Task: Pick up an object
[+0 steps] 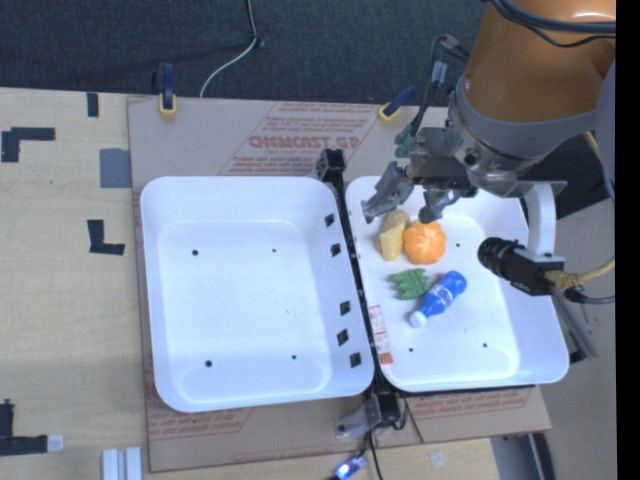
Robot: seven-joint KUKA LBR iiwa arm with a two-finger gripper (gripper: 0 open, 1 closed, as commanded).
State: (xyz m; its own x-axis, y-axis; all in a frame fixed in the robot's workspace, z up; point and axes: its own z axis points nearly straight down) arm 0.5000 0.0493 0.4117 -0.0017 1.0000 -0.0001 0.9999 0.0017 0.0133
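Camera view shows the gripper (410, 200) with fingers spread apart, grasping nothing, just above the yellow object (392, 238); the orange ball (425, 244) touches that object's right side.

A brown cardboard sheet (300, 143) with red printing is laid over a pale wooden bench (60, 298). Black tape marks (100, 236) are stuck on the bench left of the sheet. Dark blue-grey carpet (120, 18) is seen beyond the sheet's far edge, crossed by a white cable (232, 63).
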